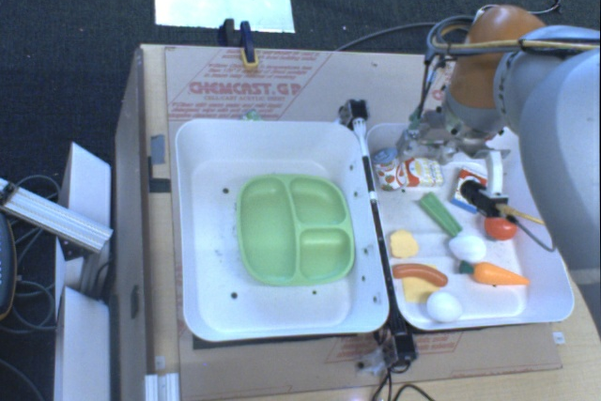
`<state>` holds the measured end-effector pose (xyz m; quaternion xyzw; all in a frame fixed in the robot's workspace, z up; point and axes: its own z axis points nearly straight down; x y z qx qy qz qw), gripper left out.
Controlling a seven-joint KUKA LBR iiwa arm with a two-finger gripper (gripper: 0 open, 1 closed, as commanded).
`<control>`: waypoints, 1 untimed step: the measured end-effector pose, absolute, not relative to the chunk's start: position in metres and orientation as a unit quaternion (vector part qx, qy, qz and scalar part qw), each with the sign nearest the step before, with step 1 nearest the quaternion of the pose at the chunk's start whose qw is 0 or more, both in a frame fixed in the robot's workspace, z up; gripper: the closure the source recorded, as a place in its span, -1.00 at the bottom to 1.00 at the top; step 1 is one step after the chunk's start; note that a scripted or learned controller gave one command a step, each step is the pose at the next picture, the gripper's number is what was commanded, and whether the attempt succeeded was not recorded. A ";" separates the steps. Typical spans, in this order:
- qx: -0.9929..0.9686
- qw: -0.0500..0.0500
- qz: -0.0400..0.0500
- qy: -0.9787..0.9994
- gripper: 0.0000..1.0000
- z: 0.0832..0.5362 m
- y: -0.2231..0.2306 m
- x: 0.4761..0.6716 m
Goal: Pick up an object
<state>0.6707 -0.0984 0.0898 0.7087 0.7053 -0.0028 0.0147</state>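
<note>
Worktop (282, 75) on dark carpet. Left bin (202, 202): green tray (294, 230). Right bin (554, 291): carton (408, 172), green stick (439, 213), sausage (420, 273), two eggs (444, 305), carrot (495, 273), tomato (500, 228). Tool (424, 144) low over carton; grip state unclear.

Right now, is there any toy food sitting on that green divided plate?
No, the green divided plate lies bare in the left bin; the carrot sits in the right bin.

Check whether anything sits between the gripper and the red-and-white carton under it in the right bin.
Nothing visible lies between them: the gripper hangs right over the carton, at its upper edge. The green stick lies beside the carton, toward the bin's middle.
</note>
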 end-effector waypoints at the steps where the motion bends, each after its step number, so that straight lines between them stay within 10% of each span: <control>1: 0.709 0.015 -0.003 0.705 -1.00 0.090 -0.098 0.671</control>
